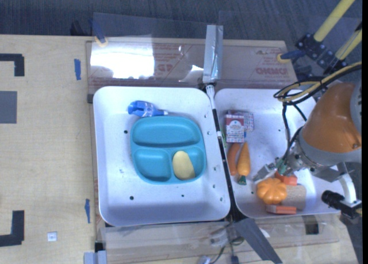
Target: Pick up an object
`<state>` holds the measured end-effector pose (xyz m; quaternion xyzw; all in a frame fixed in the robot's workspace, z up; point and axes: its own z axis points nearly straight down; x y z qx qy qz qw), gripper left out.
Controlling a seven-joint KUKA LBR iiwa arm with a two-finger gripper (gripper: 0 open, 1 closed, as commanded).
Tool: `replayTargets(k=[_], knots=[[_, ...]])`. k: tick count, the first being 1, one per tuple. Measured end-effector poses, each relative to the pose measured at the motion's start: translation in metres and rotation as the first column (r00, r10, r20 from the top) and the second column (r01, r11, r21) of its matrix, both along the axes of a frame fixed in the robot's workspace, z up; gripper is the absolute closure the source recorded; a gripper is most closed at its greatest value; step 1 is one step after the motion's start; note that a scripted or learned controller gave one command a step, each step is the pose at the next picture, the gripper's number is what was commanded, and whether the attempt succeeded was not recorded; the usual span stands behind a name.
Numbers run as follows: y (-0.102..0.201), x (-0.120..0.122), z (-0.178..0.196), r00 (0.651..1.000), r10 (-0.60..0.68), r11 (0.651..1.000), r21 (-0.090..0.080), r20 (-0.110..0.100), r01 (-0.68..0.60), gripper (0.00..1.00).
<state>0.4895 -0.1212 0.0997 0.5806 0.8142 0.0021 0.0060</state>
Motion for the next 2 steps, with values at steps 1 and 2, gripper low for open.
replayTargets(k=[1, 2], knots=[[0.020, 0.045, -0.012, 0.986, -0.164, 0.986, 0.003, -0.006, 0.164, 0.00], [0.079, 0.054, 0.088, 0.960, -0.279, 0.960, 0.007, -0.005, 0.279, 0.00]])
